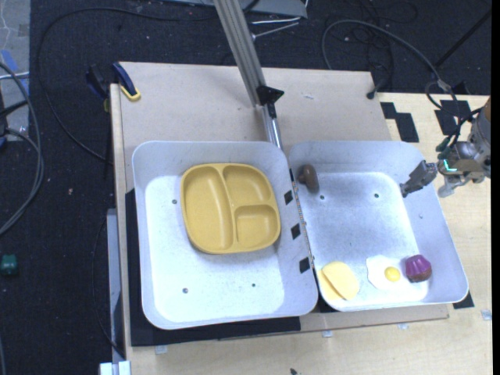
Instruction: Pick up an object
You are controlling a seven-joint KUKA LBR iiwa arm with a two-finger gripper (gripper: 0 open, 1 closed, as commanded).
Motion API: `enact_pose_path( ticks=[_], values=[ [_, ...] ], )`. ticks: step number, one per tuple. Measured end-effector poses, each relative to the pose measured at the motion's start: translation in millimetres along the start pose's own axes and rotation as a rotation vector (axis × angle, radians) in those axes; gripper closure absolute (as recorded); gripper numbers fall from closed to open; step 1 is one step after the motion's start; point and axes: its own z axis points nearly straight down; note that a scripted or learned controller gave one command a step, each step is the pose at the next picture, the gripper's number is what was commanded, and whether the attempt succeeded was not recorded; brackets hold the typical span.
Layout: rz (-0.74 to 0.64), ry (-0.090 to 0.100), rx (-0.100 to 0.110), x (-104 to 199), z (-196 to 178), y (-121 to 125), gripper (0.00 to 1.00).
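Purple was the nearest target: the purple toy (418,268) lay in the right bin (355,201), at its near right corner, beside the fried egg (386,273) and yellow slice (341,280). The gripper (418,178) hovered at that bin's right rim, above the toy in frame, holding nothing; how far its fingers stood apart, I couldn't tell.

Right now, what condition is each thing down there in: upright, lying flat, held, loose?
Yellow divided plate: lying flat, right way up, in the left bin.
Brown object: loose, at the right bin's far-left corner.
Yellow piece: lying flat, near edge of right bin.
Toy fried egg: flat, yolk up.
Purple object: loose, beside the egg.
Gripper: above the right bin's right rim, holding nothing.
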Motion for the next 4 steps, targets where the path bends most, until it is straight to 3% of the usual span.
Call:
enact_pose_path(
  ticks=[1, 4],
  values=[
    [0.000, 0.000, -0.001, 0, -1, 0, 0.00],
    [0.001, 0.001, 0.003, 19, 149, -2, 0.00]
  ],
)
